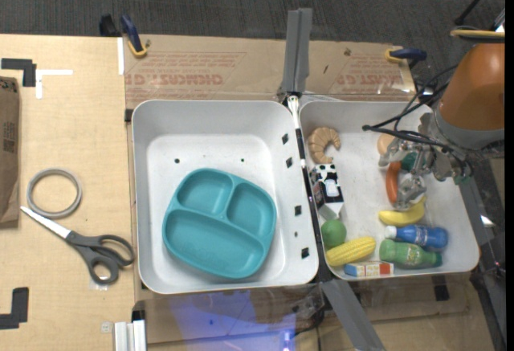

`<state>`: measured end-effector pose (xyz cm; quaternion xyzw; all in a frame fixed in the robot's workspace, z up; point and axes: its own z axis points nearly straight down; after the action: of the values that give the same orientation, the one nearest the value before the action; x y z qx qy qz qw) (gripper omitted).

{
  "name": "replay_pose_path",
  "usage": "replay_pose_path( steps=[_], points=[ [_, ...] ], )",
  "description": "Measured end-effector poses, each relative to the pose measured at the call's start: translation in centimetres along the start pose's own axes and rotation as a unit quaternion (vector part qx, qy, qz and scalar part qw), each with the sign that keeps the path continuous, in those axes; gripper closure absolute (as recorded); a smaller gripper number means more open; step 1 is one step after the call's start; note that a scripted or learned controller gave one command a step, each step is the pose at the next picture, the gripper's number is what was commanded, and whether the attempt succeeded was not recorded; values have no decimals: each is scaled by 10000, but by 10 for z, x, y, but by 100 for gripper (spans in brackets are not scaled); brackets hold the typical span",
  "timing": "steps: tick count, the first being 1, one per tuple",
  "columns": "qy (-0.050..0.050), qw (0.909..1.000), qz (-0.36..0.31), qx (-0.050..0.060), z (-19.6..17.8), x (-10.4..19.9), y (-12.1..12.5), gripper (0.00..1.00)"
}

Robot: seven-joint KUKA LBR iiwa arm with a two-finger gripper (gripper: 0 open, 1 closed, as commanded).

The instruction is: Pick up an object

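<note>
The fingers (412,187) hung low inside the right bin (360,126), below the grey wrist and the orange band of the arm (475,88). Their metal tips sat close together over the bin floor, but the wrist hardware crowded them and I could not tell whether they were parted or closed, nor whether anything lay between them.

Just left of the fingers, touching or nearly so, stood an orange-red object (392,181), its upper end tucked under the wrist parts. Directly beneath the fingers lay a banana (401,215), close under the tips. Below that again came a blue bottle (423,236) and a green bottle (411,254), lying side by side along the bin's near wall. Down and to the left of the fingers rested a corn cob (349,250) with a green round fruit (332,231) just above it, and a small white and red tube (369,268) against the near rim. Well to the left of the fingers a black and white carton (328,185) lay by the dividing wall, and up and left of them was a croissant (324,143).

Far left of the fingers, the left bin (152,132) held a teal divided plate (219,222). Beyond it, on the counter (64,108), lay scissors (84,244) and a tape roll (55,192).
</note>
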<state>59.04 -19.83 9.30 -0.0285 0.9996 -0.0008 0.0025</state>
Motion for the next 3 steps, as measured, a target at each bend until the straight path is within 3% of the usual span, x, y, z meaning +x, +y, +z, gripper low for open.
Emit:
replay_pose_path(
  steps=[1,2,3],
  points=[
    [-21,10000,-21,3,-10,-2,2,100],
    [-20,10000,-20,2,-10,-2,2,0],
    [9,10000,-25,-3,0,2,4,0]
  ],
)
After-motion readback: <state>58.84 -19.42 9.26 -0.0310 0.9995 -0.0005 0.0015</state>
